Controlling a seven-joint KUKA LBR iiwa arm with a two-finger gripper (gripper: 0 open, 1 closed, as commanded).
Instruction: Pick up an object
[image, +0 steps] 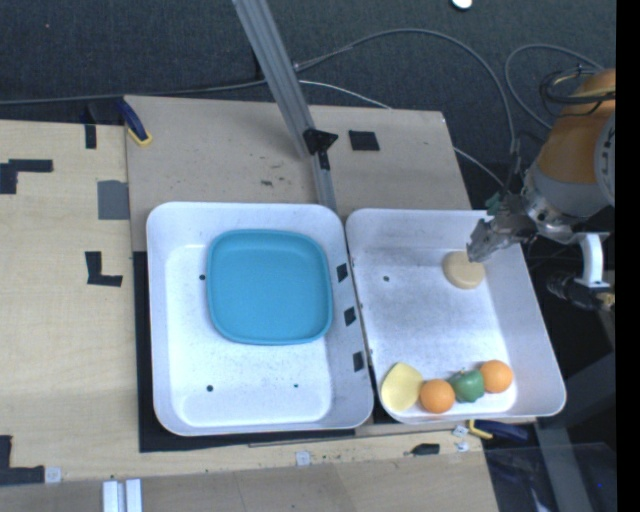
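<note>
A pale beige round object (463, 271) lies in the right bin (430, 320) near its far right side. My gripper (480, 246) hangs just above and to the right of it, at the bin's right rim, pointing down at it. At the bin's near edge lie a yellow piece (401, 386), an orange fruit (436, 396), a green item (466, 385) and a second orange fruit (496, 376) in a row. A blue square plate (269, 286) rests in the left bin (180, 330).
A grey metal bar (290, 95) slants down from the top to the gap between the bins. Cables (480, 80) loop over the dark floor behind the bench. Black tape marks (100, 270) dot the wooden bench on the left.
</note>
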